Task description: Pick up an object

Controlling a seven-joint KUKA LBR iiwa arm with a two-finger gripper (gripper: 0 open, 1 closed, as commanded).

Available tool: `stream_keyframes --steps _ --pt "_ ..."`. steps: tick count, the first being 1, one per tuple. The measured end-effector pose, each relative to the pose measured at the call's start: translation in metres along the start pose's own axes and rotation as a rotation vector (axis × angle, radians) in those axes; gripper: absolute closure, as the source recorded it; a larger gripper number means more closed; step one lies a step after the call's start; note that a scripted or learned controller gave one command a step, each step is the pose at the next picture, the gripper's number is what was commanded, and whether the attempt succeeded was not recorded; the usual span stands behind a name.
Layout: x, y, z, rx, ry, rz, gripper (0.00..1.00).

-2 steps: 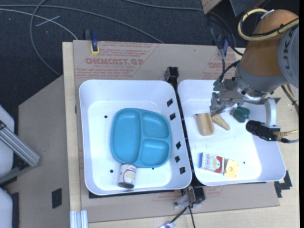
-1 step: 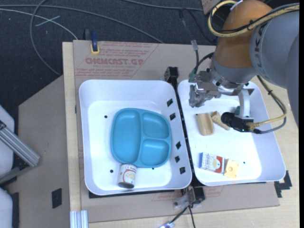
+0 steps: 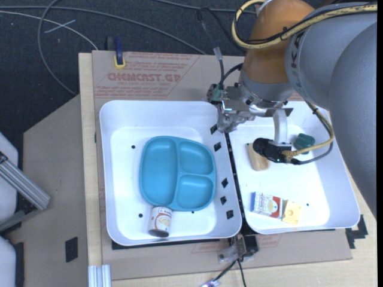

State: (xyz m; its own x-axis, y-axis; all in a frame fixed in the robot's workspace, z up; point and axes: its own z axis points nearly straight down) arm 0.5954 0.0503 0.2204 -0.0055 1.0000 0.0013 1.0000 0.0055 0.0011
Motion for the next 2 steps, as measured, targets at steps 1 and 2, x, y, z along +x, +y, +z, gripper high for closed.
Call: stream_keyframes --steps 1,2 --pt "0.0411 0.0165 -0.0097 -0.001 0.0 0.001 1.0" --pt "0.0387 0.0158 -0.0093 0.001 -0.001 0.004 0.0"
